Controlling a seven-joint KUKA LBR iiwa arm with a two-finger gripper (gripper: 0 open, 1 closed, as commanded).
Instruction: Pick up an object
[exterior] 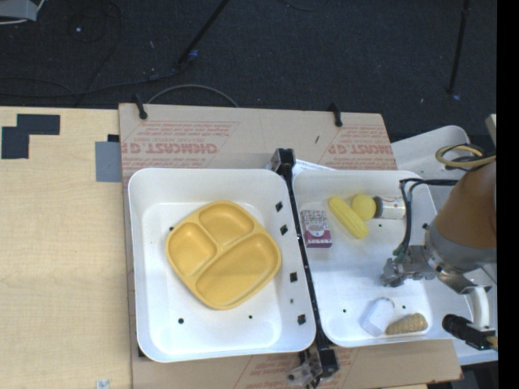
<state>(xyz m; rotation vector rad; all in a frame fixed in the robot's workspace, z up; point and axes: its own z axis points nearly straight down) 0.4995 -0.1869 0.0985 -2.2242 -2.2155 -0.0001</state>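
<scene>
Near the right bin's (340, 331) right wall, the gripper (396, 272) hung low over bare floor; whether it was parted could not be told. Nothing showed in its grasp. Corn (347, 217) and a lemon (363, 207) lay toward the far edge, a white cup (377, 315) and bread (406, 323) along the near edge.

view: one fixed camera above the bench (65, 241)
facing: down, slanted
range: both bins (146, 217) in frame
</scene>
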